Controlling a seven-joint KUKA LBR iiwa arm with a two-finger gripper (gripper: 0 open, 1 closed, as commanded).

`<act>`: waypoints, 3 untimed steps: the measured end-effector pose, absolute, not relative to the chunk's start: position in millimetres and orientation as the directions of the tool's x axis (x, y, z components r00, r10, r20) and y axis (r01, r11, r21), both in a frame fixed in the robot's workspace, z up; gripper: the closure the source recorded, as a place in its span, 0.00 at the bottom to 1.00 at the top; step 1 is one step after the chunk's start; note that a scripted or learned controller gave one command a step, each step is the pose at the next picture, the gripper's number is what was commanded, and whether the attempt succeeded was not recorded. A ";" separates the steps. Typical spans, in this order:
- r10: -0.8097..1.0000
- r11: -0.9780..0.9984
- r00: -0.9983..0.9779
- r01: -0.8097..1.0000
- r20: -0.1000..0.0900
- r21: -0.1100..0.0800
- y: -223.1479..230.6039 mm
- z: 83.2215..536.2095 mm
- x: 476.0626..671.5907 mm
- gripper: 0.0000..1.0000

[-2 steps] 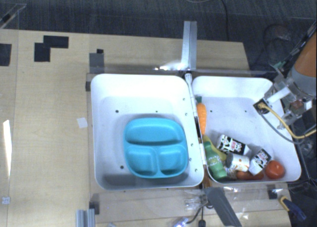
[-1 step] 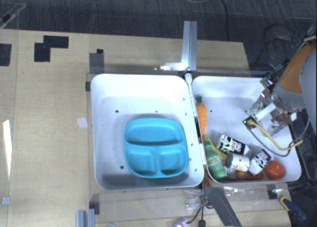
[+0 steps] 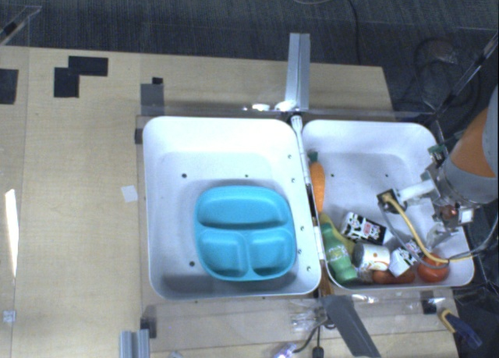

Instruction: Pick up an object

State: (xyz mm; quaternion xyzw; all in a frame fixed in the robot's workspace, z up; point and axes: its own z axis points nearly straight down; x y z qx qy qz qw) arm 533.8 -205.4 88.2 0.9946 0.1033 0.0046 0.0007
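My gripper (image 3: pixel 444 220), open or closed I cannot tell, hangs over the right bin's (image 3: pixel 366 146) right side, just above the red round object (image 3: pixel 433 272) in its near right corner; advise descending straight, clear of the wall.

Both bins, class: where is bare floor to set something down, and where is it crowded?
Right bin: bare between the far wall and the carton, right of the carrot; crowded along the near wall, around the green bottle and can. Left bin: bare between the blue tray and the far wall.
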 end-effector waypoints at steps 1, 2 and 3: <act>0.209 -0.978 0.978 0.209 0.017 0.006 -204.4 100.6 537.5 1.00; 0.294 -0.956 0.956 0.294 0.005 0.002 -155.5 213.5 546.3 1.00; 0.392 -0.920 0.920 0.392 0.004 0.001 -62.9 239.1 552.7 1.00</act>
